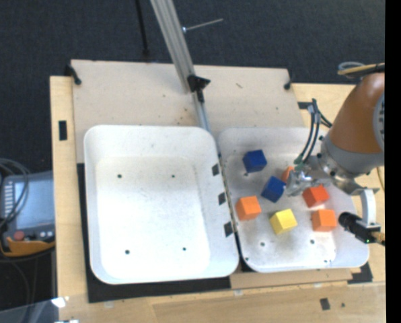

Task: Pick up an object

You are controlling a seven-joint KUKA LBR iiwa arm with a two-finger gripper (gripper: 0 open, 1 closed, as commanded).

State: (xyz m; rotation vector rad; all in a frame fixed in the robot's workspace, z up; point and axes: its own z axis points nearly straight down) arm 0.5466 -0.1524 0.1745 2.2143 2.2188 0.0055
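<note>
The right bin [281, 258] holds several small cubes. A blue cube [255, 160] lies toward the back, and a second blue cube [273, 189] sits in the middle. An orange cube [248, 207] rests at the left and a yellow cube [283, 221] lies in front. Two more orange cubes [315, 196] [323, 219] lie at the right. My gripper [296, 179] hangs low over the bin, just right of the middle blue cube, between it and the right orange cube. A small orange piece [288, 172] peeks out beside it.
The left bin [153, 204] stands beside the right one. A slanted aluminium post [177, 39] rises behind the bins. The arm's grey and orange body [355, 130] covers the right bin's back right corner. A black fixture [358, 226] sits at the right rim.
</note>
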